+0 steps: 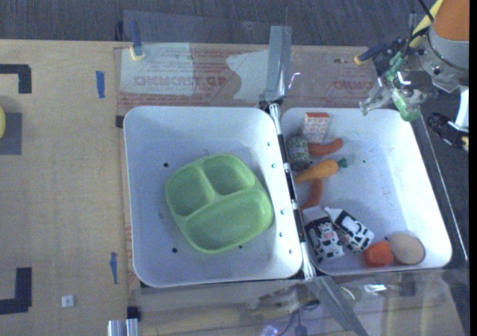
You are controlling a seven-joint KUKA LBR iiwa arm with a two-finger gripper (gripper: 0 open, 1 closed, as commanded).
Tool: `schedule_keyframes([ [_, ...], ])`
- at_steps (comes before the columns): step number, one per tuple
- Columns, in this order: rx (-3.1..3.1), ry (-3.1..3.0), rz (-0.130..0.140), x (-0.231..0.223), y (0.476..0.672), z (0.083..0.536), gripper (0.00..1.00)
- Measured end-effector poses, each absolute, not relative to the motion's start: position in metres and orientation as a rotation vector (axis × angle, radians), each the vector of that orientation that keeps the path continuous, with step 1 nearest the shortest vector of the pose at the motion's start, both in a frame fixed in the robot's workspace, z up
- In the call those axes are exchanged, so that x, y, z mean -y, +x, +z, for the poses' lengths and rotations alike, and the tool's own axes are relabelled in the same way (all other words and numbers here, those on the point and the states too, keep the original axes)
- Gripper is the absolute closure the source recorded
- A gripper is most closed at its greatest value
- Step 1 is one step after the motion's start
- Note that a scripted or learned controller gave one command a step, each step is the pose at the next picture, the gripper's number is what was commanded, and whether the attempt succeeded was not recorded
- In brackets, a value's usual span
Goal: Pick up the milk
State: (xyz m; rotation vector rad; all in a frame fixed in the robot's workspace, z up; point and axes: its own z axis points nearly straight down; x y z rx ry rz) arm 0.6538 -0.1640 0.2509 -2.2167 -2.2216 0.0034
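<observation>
Two small black-and-white cow-patterned milk cartons lie side by side at the front of the right bin (436, 200): one (324, 241) against the divider, the other (355, 231) just to its right. My gripper (389, 107) hangs over the far right corner of that bin, well away from the cartons. Its fingers stand apart, open, with nothing between them.
The right bin also holds a red-and-white carton (316, 126), a small can (298, 152), a carrot (317, 170), two sausages (326, 147), a red fruit (378, 253) and a tan egg-shaped thing (406, 248). A green divided plate (218, 202) lies in the left bin (141, 178).
</observation>
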Motion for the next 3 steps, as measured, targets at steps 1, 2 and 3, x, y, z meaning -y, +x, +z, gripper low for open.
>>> schedule_keyframes([
  [1,2.292,-2.143,0.003,0.152,0.545,0.168,0.00],
  [2,2.273,-2.166,-0.001,0.121,0.496,0.126,0.00],
  [3,2.268,-2.171,-0.002,0.122,0.496,0.135,1.00],
])
